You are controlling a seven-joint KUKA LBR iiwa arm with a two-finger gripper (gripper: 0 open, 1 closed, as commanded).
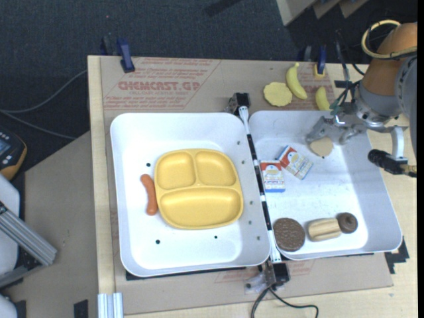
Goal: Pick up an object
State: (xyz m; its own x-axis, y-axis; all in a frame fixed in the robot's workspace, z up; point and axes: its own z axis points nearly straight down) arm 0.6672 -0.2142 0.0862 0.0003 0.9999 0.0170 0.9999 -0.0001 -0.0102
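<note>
My gripper [329, 135] hangs over the far end of the right bin [371, 184], its fingers open. A small tan round piece [321, 149] lies just below and in front of it, not held. In the same bin lie two small red-and-white cartons [272, 176] [295, 161] near the left wall. A dark brown cookie [289, 233], a bread roll [323, 228] and a chocolate doughnut [346, 223] sit along the near edge.
The left bin [132, 151] holds a yellow divided plate [199, 188] and an orange sausage [150, 194] beside it. On the bench behind the right bin lie a banana [296, 81], a yellow round piece [278, 94] and another yellow piece [322, 99].
</note>
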